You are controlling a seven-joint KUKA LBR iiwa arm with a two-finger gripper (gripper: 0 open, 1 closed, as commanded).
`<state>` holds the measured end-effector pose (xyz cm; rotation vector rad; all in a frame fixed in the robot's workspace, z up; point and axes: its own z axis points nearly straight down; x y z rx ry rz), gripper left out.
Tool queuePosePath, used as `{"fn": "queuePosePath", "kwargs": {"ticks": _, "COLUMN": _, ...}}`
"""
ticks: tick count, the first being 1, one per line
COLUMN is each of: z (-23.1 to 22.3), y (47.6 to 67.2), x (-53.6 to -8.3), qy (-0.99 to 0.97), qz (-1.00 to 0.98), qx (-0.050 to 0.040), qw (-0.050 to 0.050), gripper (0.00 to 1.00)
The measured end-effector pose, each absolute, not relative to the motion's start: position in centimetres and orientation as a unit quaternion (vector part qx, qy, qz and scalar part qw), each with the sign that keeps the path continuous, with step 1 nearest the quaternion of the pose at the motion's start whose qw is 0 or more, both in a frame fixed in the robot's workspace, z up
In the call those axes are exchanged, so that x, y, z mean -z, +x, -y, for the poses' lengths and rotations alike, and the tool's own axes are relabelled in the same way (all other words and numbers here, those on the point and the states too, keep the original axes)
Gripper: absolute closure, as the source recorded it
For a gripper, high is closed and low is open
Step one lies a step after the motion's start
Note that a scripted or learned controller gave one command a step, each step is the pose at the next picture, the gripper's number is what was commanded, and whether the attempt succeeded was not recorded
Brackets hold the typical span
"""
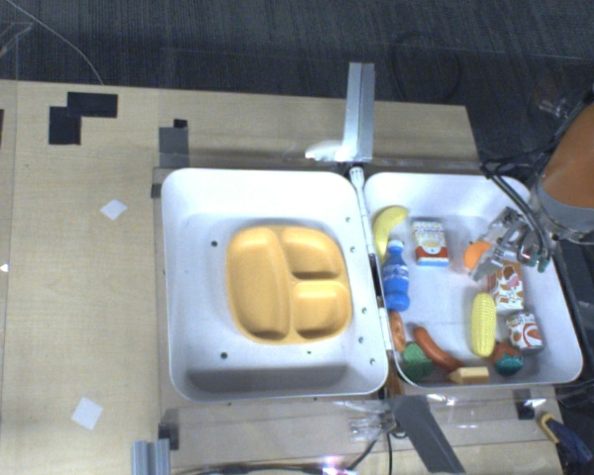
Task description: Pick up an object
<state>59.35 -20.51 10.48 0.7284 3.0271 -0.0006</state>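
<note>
Tan block (468, 373) at six o'clock of right bin (445, 201); gripper (499, 250) hovers at three o'clock over small orange toy (474, 255), probably light, rigid, slippery; best pinched across middle. Jaw state indiscernible.

The right bin (445, 191) is crowded along its left wall and lower right; bare floor lies mid-bin between the blue bottle (395, 277) and corn cob (483, 325).

arm (584, 166) cropped at right edge
</note>
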Motion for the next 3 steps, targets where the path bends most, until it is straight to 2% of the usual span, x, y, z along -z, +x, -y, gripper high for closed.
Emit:
{"fn": "queuePosePath", "kwargs": {"ticks": 1, "z": 20.5, "y": 59.6, "x": -11.8, "qy": 0.232, "qz": -0.973, "qx": 0.0002, "qw": 0.019, "gripper": 1.0}}
{"fn": "queuePosePath", "kwargs": {"ticks": 2, "z": 20.5, "y": 59.1, "x": -9.2, "qy": 0.141, "qz": -0.99, "qx": 0.0007, "qw": 0.009, "gripper": 1.0}}
{"fn": "queuePosePath", "kwargs": {"ticks": 3, "z": 18.8, "y": 56.1, "x": -21.3, "qy": 0.262, "qz": -0.965, "qx": -0.0001, "qw": 0.009, "gripper": 1.0}}
